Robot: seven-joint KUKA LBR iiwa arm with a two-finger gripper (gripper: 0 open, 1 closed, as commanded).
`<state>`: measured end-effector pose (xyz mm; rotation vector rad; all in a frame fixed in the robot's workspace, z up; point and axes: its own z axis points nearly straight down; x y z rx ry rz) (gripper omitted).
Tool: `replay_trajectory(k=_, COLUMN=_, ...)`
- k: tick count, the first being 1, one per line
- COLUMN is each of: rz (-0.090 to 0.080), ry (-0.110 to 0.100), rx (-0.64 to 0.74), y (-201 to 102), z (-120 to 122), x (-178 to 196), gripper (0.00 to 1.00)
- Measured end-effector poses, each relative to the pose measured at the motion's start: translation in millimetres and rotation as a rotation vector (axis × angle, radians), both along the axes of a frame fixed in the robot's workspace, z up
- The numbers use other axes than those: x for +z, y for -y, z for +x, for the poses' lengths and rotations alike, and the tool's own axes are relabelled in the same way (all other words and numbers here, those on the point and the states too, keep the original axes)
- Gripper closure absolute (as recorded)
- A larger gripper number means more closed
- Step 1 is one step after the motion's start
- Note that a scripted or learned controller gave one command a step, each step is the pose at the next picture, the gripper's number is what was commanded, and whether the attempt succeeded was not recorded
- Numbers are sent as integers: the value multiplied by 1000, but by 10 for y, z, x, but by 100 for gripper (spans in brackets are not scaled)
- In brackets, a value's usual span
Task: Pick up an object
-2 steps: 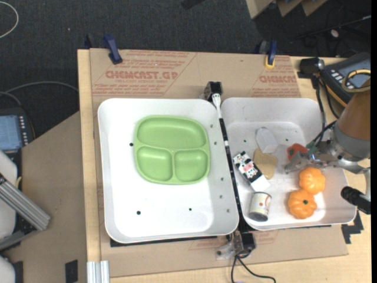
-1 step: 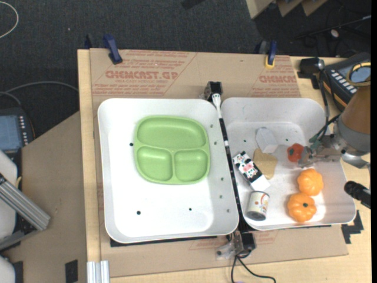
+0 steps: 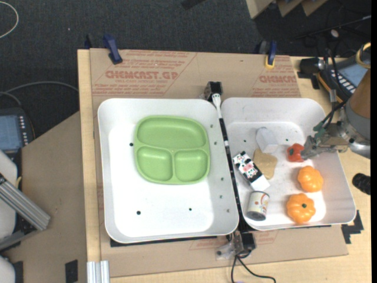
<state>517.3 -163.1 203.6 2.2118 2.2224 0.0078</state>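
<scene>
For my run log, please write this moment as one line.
gripper: beside red object, right bin | grasp: unconfirmed | green tray: left bin

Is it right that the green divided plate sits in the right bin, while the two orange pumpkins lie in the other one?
Not quite. The camera view shows the green divided plate in the left bin. The two orange pumpkins lie in the other one, the right bin.

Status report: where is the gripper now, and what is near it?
Gripper low over right bin, at red object; grasp unconfirmed. Two orange pumpkins close below.
</scene>
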Motion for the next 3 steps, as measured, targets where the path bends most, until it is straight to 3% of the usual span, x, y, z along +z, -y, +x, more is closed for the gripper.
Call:
replay_trajectory(k=1, rz=7, ry=-19, rx=-2, y=-516, z=-414, x=-817, gripper=100)
replay_trajectory(k=2, rz=4, ry=2, rx=8, y=-1589, z=-363, x=141, gripper=100)
replay_trajectory(k=3, rz=4, ry=0, rx=7, y=-2551, z=-374, x=758, gripper=100)
